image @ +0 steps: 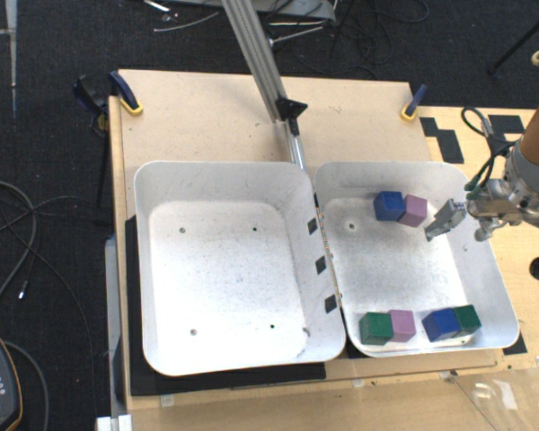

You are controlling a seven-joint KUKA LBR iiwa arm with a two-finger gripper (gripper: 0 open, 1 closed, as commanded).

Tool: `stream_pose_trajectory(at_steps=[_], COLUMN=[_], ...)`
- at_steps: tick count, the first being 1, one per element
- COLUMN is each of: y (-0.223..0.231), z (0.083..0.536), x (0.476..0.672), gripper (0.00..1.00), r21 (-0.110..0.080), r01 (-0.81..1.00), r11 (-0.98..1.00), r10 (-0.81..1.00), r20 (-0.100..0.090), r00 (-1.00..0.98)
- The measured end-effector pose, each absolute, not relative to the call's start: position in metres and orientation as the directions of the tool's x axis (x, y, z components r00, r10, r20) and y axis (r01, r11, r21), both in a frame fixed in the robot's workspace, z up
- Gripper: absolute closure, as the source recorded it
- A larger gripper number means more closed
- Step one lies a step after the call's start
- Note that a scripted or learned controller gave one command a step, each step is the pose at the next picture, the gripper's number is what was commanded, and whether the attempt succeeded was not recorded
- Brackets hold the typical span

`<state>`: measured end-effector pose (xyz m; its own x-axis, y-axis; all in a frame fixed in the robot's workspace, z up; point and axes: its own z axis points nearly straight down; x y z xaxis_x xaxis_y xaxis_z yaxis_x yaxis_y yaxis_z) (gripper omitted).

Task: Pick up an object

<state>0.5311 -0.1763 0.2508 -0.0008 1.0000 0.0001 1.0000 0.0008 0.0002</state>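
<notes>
The right bin (391,268) holds several small blocks. A blue block (389,206) and a pale purple block (415,209) sit side by side near its far wall. Along its near wall stand a green block (375,327), a pink block (402,324), a blue block (441,323) and a green block (467,318). My gripper (456,230) hangs over the bin's right side, just right of the pale purple block, tilted. It is open, with nothing between the fingers.
The left bin (225,259) lies beside the right one on the wooden bench. A slanted metal pole (256,48) comes down to the seam between the bins at the back. Clamps mark the bench's far corners.
</notes>
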Motion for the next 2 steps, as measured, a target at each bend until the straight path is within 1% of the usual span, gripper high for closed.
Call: stream_pose_trajectory(at_steps=[1,2], y=[-0.2,-0.162], z=[0.12,0.098], x=[0.585,0.647], gripper=[0.0,0.0], r21=[-0.006,-0.007], r01=[1.0,1.0], r11=[0.002,0.008], r10=[1.0,1.0], r20=[0.001,-0.004], r00=[-0.002,-0.008])
